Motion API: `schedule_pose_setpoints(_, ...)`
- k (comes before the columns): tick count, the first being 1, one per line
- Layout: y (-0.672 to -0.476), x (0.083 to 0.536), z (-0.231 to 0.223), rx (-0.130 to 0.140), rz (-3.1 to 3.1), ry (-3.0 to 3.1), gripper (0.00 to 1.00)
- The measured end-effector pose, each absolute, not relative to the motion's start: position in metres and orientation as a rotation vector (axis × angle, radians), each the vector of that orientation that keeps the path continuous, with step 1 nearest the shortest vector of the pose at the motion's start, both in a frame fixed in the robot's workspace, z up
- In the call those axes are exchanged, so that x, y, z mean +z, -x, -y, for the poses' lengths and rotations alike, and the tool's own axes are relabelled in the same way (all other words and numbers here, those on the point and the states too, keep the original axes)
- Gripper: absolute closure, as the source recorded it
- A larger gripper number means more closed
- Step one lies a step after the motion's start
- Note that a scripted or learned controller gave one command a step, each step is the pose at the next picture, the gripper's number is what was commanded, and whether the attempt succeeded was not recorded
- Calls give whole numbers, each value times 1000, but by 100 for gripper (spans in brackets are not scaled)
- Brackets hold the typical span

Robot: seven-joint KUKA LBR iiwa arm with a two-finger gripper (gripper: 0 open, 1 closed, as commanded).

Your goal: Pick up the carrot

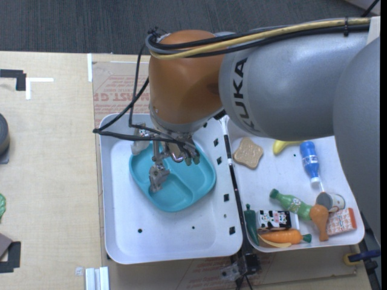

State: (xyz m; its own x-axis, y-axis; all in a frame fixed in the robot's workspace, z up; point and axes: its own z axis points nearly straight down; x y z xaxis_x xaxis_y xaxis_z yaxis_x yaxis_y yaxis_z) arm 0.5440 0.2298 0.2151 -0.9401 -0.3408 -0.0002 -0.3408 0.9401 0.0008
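**Gripper above blue tray, carrot in right bin**

Wooden bench (48,162) carries two white bins. Camera view: gripper (160,177) hangs over the blue tray (181,186) in the left bin (163,240); finger state cannot be determined. Carrot (281,237) lies at the right bin's (338,180) front edge, beside the milk carton (275,220).

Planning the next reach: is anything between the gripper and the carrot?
Yes. The gripper hangs over the blue plate in the left bin; the carrot lies in the right bin, near its front edge. The bins' adjoining walls lie between, and a milk carton and green bottle crowd the carrot.
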Motion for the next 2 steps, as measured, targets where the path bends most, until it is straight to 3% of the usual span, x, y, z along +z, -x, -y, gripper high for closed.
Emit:
schedule_pose_setpoints(1, -661, 253, -229, 5, -2951, 1049, 0)
schedule_pose_setpoints(2, -621, 154, -223, 4, -2837, 1344, 0)
